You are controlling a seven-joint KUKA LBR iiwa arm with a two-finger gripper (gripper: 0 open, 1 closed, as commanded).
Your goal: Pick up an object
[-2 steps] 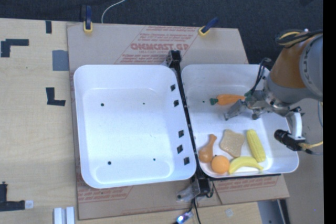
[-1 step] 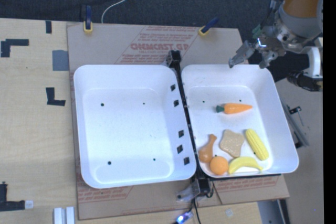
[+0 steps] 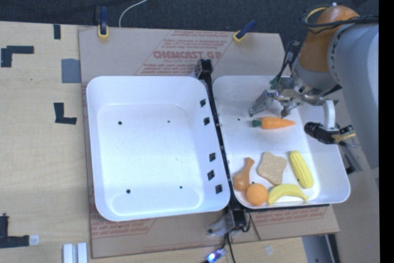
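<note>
The right bin [image 3: 240, 95] holds a carrot [image 3: 275, 124], with bread slice [image 3: 272, 167], corn cob [image 3: 301, 169], banana [image 3: 287, 194], orange [image 3: 257, 194] and drumstick [image 3: 244, 175] toward six o'clock. The gripper [image 3: 271, 106] hangs spread and unladen just above the carrot.

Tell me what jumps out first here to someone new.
The grey arm with its orange band reaching in from the right, its gripper open just above a toy carrot in the right bin. Then the bright toy food along that bin's near edge: corn, banana, orange.

Two bins [image 3: 98, 95] sat on cardboard [image 3: 178, 52] held by clamps [image 3: 101, 24]; a white cable [image 3: 138, 3] trailed behind.
</note>
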